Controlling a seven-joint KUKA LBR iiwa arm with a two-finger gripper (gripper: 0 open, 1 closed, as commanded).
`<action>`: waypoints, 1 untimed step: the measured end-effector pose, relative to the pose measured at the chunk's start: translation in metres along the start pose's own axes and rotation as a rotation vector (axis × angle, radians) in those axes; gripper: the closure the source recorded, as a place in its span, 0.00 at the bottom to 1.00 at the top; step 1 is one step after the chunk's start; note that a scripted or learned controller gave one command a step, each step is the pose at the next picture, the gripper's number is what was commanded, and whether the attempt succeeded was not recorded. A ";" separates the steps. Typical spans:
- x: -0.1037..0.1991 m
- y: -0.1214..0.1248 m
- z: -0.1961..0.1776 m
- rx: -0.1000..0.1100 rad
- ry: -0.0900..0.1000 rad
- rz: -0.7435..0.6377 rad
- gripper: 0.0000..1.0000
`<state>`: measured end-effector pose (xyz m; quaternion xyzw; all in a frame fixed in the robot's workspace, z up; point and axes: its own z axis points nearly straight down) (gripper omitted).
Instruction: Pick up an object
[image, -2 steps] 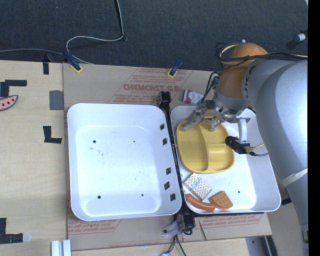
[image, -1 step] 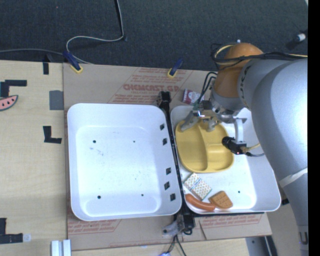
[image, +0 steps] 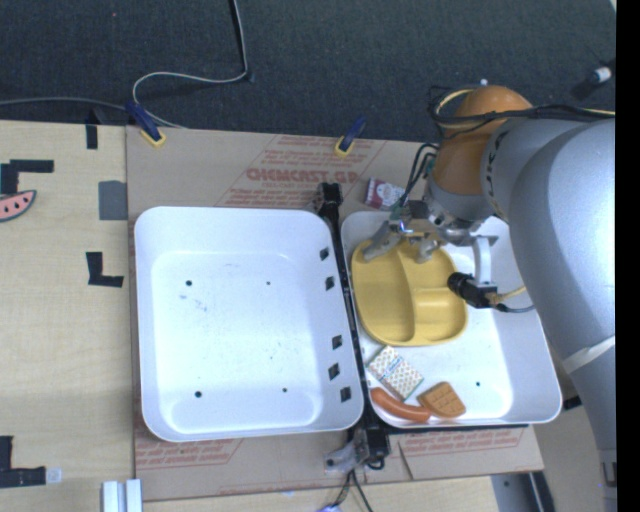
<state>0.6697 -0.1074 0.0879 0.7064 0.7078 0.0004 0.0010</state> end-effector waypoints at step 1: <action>0.008 -0.001 0.000 0.002 -0.010 0.002 0.00</action>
